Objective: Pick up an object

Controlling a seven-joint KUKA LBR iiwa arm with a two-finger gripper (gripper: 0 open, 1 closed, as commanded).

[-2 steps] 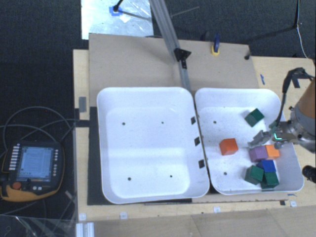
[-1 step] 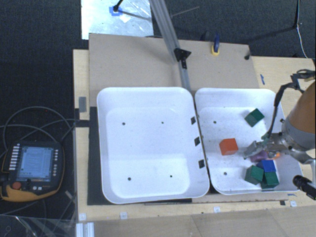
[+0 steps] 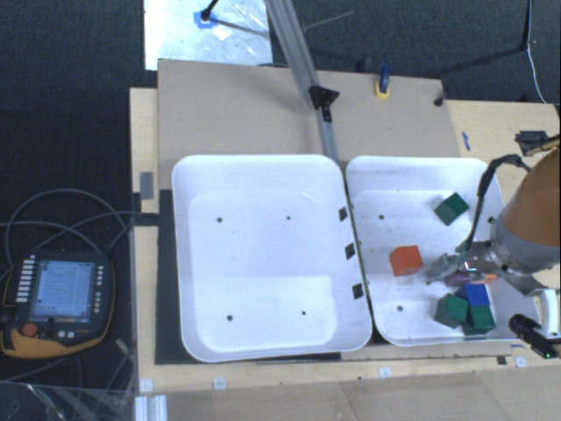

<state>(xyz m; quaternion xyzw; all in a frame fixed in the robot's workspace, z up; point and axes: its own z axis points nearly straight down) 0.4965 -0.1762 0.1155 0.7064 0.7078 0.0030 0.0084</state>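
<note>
In the right bin (image 3: 386, 202) an orange block (image 3: 405, 260) lies near the middle. A green block (image 3: 452, 209) rests toward the far right. By the front right corner a blue block (image 3: 478, 294) sits among two green blocks (image 3: 454, 310), with a small purple piece (image 3: 457, 280) just above them. My gripper (image 3: 447, 270) hangs low over the bin, between the orange block and the blue one, right by the purple piece. Nothing is visibly held.
The left bin (image 3: 188, 235) sits beside the right one, with black clips along the shared wall (image 3: 351, 251). A metal pole (image 3: 298, 46) slants over the bench behind the bins. A teach pendant (image 3: 57, 301) lies on the floor at left.
</note>
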